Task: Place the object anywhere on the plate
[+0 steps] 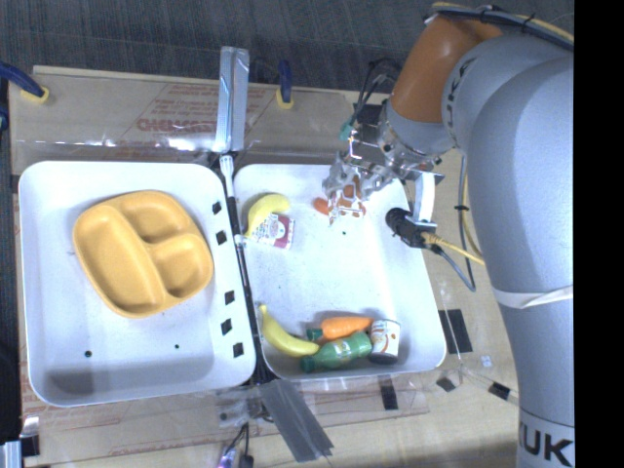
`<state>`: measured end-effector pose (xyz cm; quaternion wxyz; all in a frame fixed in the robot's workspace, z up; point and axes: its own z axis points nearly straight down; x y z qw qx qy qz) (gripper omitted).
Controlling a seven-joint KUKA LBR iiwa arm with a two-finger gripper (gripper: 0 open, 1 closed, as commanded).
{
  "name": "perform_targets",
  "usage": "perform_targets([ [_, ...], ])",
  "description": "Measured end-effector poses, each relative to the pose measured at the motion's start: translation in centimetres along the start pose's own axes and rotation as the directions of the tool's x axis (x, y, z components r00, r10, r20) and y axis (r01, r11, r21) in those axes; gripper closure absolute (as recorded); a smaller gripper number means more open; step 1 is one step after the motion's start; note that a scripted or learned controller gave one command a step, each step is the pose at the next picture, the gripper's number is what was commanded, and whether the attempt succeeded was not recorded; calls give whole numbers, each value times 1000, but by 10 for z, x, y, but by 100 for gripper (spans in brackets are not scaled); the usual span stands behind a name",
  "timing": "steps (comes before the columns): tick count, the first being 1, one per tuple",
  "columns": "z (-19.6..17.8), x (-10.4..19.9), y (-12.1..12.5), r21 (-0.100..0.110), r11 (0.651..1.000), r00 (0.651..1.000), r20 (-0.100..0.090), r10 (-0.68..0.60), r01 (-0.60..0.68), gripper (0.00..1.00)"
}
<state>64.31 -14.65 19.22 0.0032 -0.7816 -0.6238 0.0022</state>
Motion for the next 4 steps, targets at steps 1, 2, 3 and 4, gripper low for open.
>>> perform_targets([
  [1, -14, 83, -23, -1, 879, 879, 2, -477, 477, 100],
  [2, 2, 134, -102, -2, 826, 826, 3, -564, 564, 100],
  [3, 3, 153, -119, 0, 723, 723, 3, -691, 691, 100],
  [4, -4, 150, -125, 1, 705, 705, 3, -709, 709, 100],
])
